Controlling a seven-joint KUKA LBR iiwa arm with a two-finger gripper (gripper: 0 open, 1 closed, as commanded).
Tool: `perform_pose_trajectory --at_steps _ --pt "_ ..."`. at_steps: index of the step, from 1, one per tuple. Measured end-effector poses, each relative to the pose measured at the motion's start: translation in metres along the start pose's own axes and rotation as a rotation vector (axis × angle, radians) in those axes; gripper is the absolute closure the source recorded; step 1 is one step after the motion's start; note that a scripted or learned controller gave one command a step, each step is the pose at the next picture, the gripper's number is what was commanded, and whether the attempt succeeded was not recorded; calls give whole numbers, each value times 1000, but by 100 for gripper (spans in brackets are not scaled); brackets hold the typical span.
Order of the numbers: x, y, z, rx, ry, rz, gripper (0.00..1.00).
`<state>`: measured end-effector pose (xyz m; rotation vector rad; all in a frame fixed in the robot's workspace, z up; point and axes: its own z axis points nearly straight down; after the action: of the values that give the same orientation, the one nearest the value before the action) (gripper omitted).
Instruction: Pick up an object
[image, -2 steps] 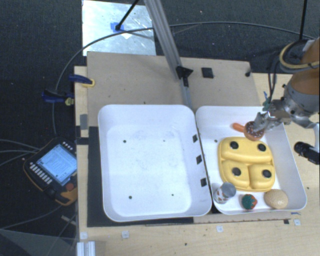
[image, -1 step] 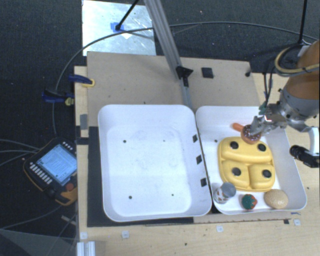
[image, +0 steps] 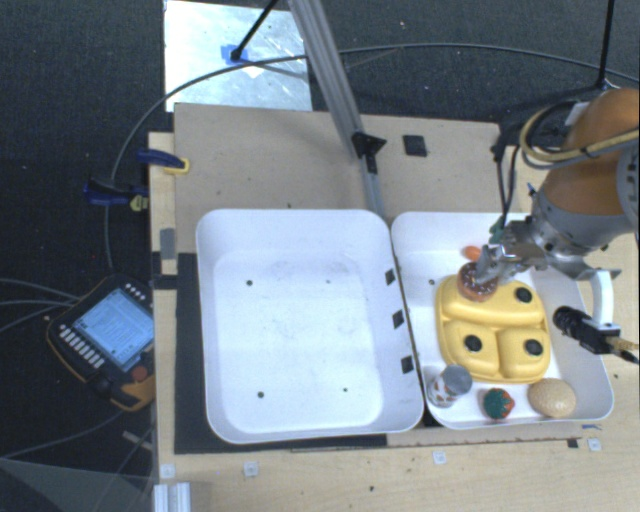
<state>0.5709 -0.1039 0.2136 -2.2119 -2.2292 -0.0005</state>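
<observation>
The right bin (image: 415, 240) holds a large yellow moulded piece with dark holes (image: 495, 325). On its upper left corner rests a small brown and pink ring-shaped thing (image: 476, 283). A small orange object (image: 470, 252) lies just behind it. Along the bin's front edge sit a grey and white cup-like item (image: 450, 383), a green and red ball (image: 498, 402) and a tan rounded stone-like object (image: 552, 397). My gripper (image: 488, 268) hangs low over the ring-shaped thing at the yellow piece's upper left corner, reaching in from the right.
The left bin (image: 290, 320) stands beside the right one, with small black clips along the shared rim. A slanted grey pole (image: 335, 80) crosses the back of the bench. A teach pendant (image: 105, 335) lies off the bench at the left.
</observation>
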Motion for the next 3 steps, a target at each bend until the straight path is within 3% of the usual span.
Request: perform_pose_trajectory --at_steps 3 --pt "150 -35 -1 0 1 -2 100"
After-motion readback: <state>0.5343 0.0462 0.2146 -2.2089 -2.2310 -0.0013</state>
